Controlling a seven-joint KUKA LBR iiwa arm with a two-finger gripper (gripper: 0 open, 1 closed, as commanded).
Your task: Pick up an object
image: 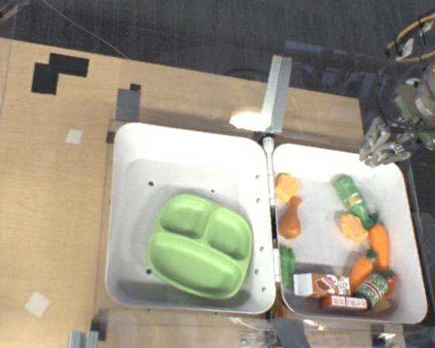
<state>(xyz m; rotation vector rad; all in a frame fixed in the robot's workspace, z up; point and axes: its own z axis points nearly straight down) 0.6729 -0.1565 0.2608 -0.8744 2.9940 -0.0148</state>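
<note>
My gripper hangs over the far right corner of the right bin, above the rim, with nothing seen between its fingers. Below it in that bin lie a green bottle, a yellow shell-shaped toy, two carrots, a drumstick, a second yellow shell, a green vegetable, a small carton and a red-labelled bottle.
The left bin holds a green divided plate. A metal upright stands behind the wall between the bins. The wooden bench stretches out to the left.
</note>
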